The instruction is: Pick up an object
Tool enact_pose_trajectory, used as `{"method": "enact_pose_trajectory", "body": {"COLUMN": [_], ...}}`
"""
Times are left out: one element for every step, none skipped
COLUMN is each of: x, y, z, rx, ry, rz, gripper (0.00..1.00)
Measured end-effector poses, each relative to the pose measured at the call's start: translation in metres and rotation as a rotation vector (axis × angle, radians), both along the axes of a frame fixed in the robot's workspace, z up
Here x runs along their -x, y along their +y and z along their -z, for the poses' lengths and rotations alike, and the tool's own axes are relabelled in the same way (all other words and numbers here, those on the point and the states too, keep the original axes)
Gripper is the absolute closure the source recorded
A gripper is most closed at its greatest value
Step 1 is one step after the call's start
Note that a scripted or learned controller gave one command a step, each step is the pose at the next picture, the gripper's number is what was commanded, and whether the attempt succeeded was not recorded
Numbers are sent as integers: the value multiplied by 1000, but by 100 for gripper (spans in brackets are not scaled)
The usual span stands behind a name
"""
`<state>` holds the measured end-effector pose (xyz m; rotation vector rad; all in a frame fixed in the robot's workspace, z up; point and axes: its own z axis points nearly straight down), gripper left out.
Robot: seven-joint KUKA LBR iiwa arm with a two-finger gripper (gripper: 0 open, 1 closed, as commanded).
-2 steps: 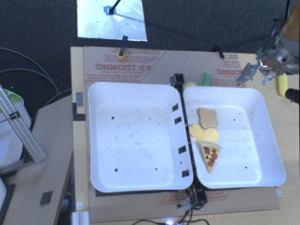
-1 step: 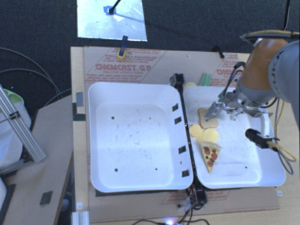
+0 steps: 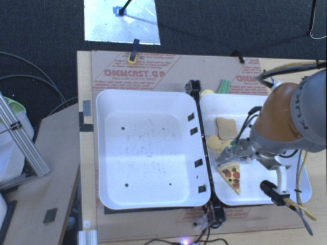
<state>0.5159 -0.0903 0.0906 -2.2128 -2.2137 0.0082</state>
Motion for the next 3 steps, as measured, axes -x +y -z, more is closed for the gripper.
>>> {"method": "enact_pose_trajectory", "body": {"x": [31,28,-33], "y": [6,5,82], "z": [7,-4,-100], "rx": [3,4,2], "ry": [-9,-15,-27], "rz": [0,-1,-14], "gripper": [0,100,100]}}
